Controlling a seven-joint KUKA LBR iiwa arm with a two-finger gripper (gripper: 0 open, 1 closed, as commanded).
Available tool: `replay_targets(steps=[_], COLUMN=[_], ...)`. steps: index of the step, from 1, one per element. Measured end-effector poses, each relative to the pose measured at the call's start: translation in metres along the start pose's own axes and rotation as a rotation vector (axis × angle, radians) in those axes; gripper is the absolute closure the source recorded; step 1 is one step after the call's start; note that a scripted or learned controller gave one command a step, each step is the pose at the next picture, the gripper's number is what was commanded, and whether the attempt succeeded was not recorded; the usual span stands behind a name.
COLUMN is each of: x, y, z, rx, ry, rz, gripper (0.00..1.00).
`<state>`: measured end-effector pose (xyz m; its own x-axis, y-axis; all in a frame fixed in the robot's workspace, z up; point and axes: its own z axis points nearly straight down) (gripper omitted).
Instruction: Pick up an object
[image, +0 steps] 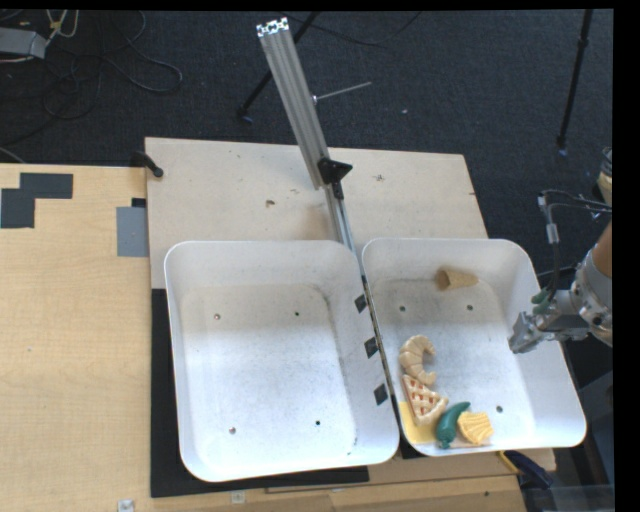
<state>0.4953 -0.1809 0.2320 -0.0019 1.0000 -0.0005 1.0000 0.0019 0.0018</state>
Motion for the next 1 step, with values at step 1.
replay_targets(steps=[1], x=[0.0438], y=[0.0158], z=[-0.0002], rx=[0.003], ry=[0.003], rz=[-0.003], gripper=[1.0])
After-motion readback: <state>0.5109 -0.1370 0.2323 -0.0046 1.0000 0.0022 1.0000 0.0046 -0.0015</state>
